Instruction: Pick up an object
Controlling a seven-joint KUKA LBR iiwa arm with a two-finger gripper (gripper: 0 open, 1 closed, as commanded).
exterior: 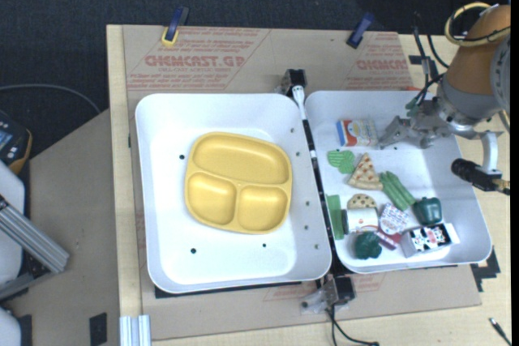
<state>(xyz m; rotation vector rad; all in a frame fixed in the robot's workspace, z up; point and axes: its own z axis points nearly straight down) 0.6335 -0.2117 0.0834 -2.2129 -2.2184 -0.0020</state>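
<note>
Camera view: the gripper (405, 130), its state not readable here, hangs near the right bin's (478, 216) back edge beside a small carton (354, 131), so you should lower squarely over that carton, well clear of the toy clutter (389, 211) crowding the front edge.

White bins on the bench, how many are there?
2. The left white bin holds a yellow divided plate; the right white bin holds the small toy items, under the gripper.
</note>
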